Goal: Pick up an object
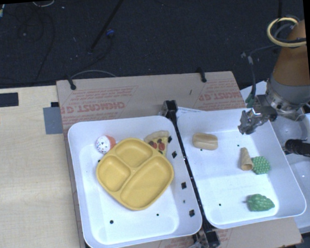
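1. While the gripper (247,124) hangs over the upper right corner of the right bin (228,206), whether it is wide or narrow cannot be told, and nothing is visible in its grasp; a descent from this spot risks striking the bin's rim rather than any object.
2. Nearest candidates lie just below the gripper: a tan cone-shaped piece (246,160) touching a light green knobbly toy (261,165). Because the two are in contact, closing on one could nudge or drag the other, or pinch both badly.
3. To the gripper's left sits a beige bread-like block (205,141), standing apart from its neighbours; its rounded form could slip from a shallow grip.
4. Farther below the gripper, a dark green toy (259,203) rests near the bin's lower wall, where fingers may catch the wall.
5. Well to the left, in the left bin (100,229), a yellow divided plate (135,174) partly crowds a pizza slice toy (158,141) and a small white ball (102,145); reaching there crosses the central divider.
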You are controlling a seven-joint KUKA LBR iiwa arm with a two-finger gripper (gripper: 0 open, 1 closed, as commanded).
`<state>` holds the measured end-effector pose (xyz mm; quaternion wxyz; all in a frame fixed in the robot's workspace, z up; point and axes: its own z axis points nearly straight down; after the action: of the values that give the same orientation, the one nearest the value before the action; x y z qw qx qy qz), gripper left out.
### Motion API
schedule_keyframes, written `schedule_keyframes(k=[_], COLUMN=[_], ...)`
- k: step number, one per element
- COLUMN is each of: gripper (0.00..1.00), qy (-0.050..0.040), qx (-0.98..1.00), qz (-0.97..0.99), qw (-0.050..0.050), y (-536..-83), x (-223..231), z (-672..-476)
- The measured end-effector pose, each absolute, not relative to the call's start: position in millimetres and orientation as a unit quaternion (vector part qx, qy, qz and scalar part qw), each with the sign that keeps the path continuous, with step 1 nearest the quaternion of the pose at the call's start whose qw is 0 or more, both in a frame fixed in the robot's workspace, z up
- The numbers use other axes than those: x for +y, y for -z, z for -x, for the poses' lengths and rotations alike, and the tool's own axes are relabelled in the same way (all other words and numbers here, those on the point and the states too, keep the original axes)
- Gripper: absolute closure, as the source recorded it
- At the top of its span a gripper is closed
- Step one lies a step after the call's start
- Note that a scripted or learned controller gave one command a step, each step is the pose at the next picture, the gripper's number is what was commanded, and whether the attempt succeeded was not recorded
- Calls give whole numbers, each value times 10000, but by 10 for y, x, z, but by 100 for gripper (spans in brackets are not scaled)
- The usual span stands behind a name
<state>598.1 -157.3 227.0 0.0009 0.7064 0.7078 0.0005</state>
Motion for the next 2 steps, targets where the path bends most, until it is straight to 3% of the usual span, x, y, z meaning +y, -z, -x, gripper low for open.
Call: schedule_keyframes(k=[1, 2], gripper=[100, 100], qy=[-4, 1], qx=[7079, 7090], qz=[-7063, -7052], qw=[8, -14], y=[-2599, -2585], x=[-1581, -974], z=[-5986, -6085])
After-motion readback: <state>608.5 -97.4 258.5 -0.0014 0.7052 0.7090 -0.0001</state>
